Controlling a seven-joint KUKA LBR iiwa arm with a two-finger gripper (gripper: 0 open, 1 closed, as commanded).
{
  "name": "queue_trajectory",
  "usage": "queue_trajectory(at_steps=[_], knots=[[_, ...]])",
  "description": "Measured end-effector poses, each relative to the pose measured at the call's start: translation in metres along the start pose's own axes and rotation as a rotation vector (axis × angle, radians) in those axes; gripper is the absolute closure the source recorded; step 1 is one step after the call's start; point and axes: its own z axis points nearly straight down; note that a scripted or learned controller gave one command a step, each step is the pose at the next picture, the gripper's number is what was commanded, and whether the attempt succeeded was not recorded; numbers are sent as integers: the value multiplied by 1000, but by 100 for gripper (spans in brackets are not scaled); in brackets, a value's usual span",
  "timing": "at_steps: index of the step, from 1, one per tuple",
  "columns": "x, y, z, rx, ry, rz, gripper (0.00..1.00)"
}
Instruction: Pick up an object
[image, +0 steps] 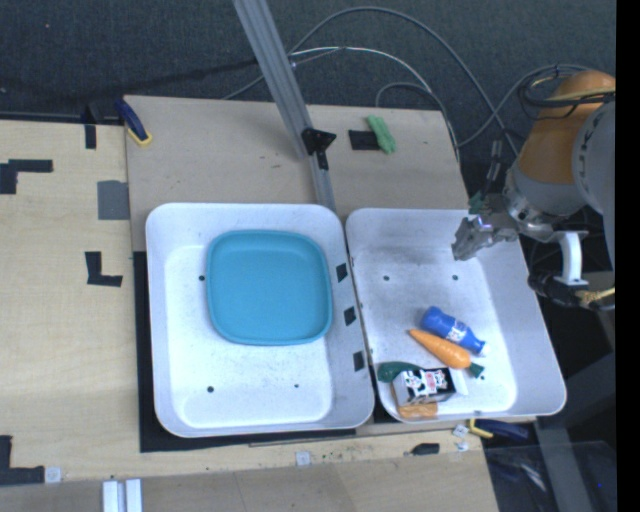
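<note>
The right bin (505, 310) serves as the landmark: the left bin (165, 300) sits against its left side and carries a large blue plate (268, 286), likely just parked there out of the way. The arm (560, 150) comes in over the right bin's far right corner, and its gripper (468, 240) hangs above that bin's upper wall, well apart from the objects; how far the claw is spread I cannot tell, and nothing shows in it. The candidates crowd the right bin's near edge: a blue bottle (450, 328), an orange carrot (440, 348) just beside it, and a small printed pack (425, 384) below.
</note>
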Motion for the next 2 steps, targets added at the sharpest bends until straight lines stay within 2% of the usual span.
queue_trajectory(at_steps=[2], knots=[[5,-14,-108,1,0,1,100]])
